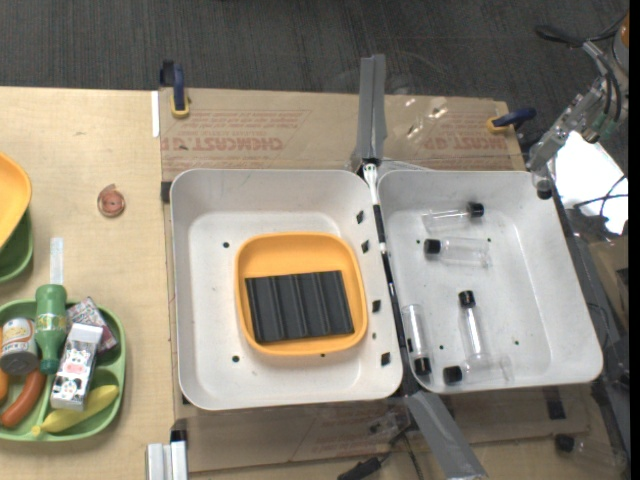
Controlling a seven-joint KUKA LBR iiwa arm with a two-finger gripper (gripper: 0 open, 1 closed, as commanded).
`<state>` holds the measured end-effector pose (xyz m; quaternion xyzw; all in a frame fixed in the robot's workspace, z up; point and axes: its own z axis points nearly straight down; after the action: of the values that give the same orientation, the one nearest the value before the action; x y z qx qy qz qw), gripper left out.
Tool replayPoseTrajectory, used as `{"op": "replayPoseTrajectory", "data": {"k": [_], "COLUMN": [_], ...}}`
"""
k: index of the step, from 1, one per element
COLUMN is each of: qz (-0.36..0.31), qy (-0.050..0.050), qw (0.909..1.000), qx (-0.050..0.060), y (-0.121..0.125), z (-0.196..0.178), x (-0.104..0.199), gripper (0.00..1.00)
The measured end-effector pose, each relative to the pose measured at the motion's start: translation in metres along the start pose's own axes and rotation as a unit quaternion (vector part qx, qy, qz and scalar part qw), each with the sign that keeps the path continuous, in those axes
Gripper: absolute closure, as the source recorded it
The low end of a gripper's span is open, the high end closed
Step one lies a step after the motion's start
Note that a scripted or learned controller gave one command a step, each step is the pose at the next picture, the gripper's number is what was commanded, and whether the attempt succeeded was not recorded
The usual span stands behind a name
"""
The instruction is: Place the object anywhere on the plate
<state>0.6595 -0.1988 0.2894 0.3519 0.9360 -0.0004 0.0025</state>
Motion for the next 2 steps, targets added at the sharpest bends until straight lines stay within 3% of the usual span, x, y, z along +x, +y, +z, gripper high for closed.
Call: {"op": "replayPoseTrajectory", "data": {"k": [1,2], "qz": [-0.095,-0.21], "qy": [0.0,0.0], "qw": [0.9955,0.9778], "qx": [0.0,-0.001], "y": [-0.033,-0.024], "z": [-0.115,-0.152], "x": [0.001,-0.007], "gripper": [1.0,1.0]}}
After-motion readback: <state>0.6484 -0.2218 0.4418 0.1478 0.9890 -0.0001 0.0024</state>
